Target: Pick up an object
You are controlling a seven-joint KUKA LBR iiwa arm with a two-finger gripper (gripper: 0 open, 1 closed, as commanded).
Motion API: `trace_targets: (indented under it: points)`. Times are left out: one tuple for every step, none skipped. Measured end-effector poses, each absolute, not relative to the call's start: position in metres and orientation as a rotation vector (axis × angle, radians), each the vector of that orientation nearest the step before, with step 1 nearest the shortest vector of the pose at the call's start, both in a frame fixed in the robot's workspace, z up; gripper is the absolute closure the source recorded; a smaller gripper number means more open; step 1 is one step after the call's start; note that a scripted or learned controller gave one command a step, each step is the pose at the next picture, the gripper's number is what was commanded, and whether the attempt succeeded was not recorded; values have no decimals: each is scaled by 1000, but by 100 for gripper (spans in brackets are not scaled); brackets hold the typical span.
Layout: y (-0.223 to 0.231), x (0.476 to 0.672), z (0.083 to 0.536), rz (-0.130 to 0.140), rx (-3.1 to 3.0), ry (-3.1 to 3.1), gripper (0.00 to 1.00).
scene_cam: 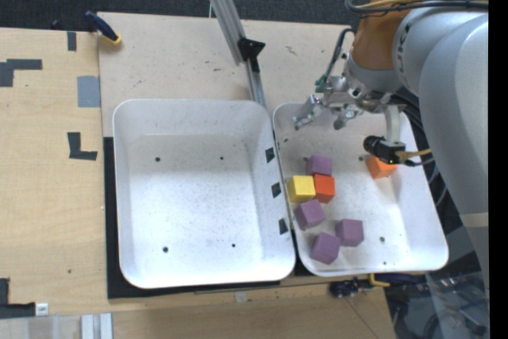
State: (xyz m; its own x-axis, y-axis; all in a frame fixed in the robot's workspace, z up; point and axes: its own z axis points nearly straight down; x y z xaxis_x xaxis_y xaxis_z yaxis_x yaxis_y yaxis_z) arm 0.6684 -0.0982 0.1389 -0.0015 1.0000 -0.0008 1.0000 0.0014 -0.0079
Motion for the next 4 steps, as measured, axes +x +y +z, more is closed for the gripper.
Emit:
trace_targets:
  points:
    - [-97, 667, 88, 8, -2217, -2221, 0]
    - [-97, 668, 102, 4, -2217, -2225, 100]
    - [-90, 678, 155, -5, -2221, -2226, 100]
    - [-83, 671, 205, -5, -2222, -2226, 100]
